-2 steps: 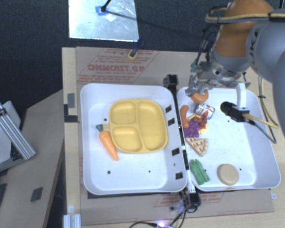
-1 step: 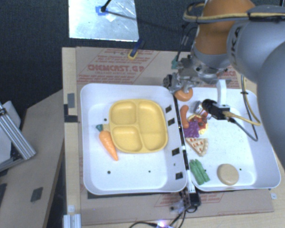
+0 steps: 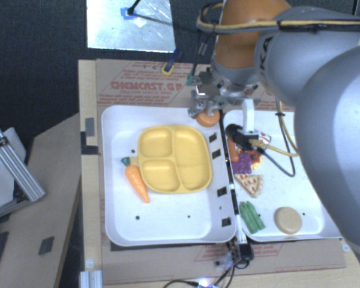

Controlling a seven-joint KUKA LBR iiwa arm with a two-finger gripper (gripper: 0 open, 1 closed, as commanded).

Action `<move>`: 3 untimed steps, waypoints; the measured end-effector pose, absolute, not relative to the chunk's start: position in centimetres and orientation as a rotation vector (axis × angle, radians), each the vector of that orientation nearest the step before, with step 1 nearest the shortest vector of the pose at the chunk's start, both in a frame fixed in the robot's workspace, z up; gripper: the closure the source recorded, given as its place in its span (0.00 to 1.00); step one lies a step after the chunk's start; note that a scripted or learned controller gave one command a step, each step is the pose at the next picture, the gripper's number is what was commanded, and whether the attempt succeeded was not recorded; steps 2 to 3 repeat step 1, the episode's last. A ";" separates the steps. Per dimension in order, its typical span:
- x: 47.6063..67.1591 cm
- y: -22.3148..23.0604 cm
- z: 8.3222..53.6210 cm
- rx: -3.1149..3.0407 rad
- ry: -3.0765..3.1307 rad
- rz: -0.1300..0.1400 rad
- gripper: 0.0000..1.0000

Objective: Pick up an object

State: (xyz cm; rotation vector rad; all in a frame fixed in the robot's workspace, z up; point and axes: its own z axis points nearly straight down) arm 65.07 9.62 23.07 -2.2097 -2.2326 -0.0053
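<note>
My gripper hangs over the far right corner of the left bin. A small orange round piece sits between its fingertips, just above the bin's rim, and the fingers are closed on it. In the left bin lies a yellow divided plate, with a toy carrot beside its left edge. The right bin holds a purple grape bunch, a pizza slice, a green bean pod and a beige round biscuit.
The arm's grey body covers the right bin's far and right sides. A white strip and cables trail over the right bin's near-left part. A cardboard sheet lies under the bins. A shiny panel lies behind.
</note>
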 end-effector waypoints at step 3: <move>64.5 10.6 22.8 -2.215 -2.228 -0.001 1.00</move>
